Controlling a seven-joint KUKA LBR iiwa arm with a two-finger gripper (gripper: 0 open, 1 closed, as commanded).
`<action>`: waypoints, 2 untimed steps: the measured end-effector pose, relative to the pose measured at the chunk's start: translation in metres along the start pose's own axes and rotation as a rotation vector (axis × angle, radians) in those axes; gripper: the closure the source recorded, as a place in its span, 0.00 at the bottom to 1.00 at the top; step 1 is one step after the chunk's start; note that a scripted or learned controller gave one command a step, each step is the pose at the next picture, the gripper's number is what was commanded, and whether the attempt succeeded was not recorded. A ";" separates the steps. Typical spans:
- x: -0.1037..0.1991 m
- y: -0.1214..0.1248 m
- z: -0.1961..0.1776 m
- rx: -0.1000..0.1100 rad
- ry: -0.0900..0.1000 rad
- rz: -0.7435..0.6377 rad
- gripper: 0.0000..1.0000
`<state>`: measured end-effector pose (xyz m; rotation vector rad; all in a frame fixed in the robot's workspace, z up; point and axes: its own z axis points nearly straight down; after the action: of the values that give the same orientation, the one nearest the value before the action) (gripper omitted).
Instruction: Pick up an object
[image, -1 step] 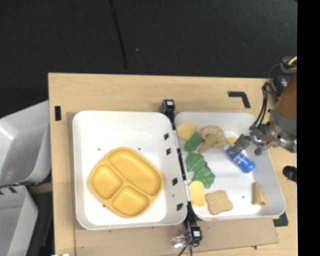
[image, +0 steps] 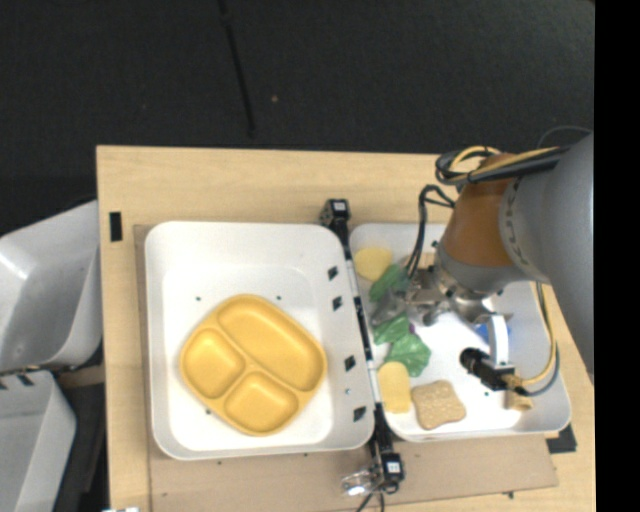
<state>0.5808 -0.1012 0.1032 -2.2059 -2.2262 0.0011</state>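
- Dark floor fills the upper part of the frame. Pale grey moulded shapes that I cannot identify sit at the left edge.
- Across the middle and lower frame runs a light wooden bench (image: 250, 180), which bears two bins side by side with small black clips along the seam between them.
- On the left is a shallow white plastic left bin (image: 160, 300), and beside it a shallow white plastic right bin (image: 545, 415), which holds every small item.
- From the right of the frame a grey robot arm with an orange band (image: 530, 220) reaches in, bent down over the upper middle of the right bin.
- Low in the centre of the left bin a yellow three-compartment plastic plate (image: 253, 363) lies flat, well apart from the arm.
- Near the right bin's left wall lies a crumpled green leafy piece (image: 405, 347), with a second green leafy scrap (image: 388, 283) just above it.
- At the lower middle of the right bin a tan square bread-like slice (image: 438, 403) lies flat, just beside a pale yellow oblong block (image: 394, 386).
- In that bin's upper left corner sits a pale yellow rounded lump (image: 372, 262).
- Right at the two green pieces, the metal two-finger gripper (image: 412, 303) is down low in the bin. Whether it has closed on anything cannot be told from this angle.
- As for progress, nothing is visibly lifted and every item looks to be resting on a bin floor. My judgement is that the pick is at the reach or grasp stage on the green pieces, so securing one and raising it clear is what remains.
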 end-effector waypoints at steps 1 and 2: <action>0.003 -0.084 0.004 0.001 -0.003 0.011 0.00; 0.160 -0.041 -0.206 -0.026 0.000 -0.008 0.00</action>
<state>0.5397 0.0579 0.3106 -2.2098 -2.2472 -0.0278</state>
